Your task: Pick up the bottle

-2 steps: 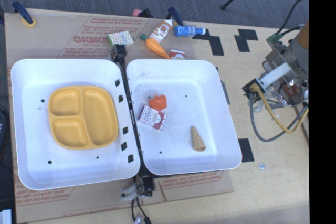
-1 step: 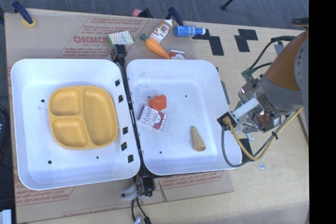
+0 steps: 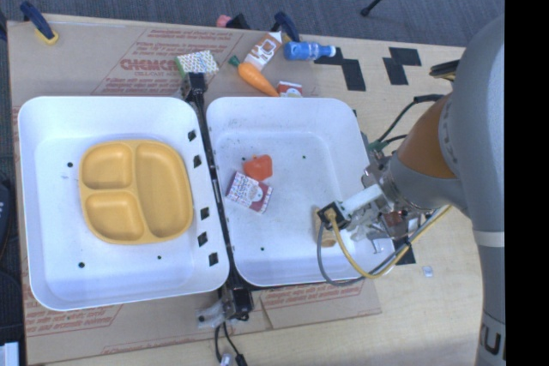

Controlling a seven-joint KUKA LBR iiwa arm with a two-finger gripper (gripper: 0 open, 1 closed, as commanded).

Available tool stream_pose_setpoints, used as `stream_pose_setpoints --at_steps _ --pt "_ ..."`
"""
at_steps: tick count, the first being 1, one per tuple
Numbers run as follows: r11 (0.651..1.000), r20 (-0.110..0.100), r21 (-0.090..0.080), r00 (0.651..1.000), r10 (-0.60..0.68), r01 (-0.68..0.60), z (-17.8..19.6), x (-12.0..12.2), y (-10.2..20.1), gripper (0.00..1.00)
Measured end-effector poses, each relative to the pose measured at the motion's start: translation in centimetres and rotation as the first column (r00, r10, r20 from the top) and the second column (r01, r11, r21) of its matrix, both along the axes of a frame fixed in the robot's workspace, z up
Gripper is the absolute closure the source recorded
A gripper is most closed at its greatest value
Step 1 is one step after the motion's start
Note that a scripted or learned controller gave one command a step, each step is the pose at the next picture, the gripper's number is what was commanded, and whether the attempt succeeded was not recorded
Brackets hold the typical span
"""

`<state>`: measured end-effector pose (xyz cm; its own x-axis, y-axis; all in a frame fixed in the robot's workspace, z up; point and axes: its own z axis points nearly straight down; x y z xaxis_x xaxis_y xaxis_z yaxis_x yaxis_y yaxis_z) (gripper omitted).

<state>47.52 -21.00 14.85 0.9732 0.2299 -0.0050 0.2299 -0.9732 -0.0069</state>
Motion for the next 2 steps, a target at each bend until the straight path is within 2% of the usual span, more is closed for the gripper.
stream_pose_setpoints --at_steps 1,2 --pt "0.995 0.002 -0.001 0.995 0.098 -0.098 3.5 0.1 7.2 1.0" --pt "0.996 0.0 0.0 0.996 0.086 -0.086 4.2 0.1 12.3 1.0"
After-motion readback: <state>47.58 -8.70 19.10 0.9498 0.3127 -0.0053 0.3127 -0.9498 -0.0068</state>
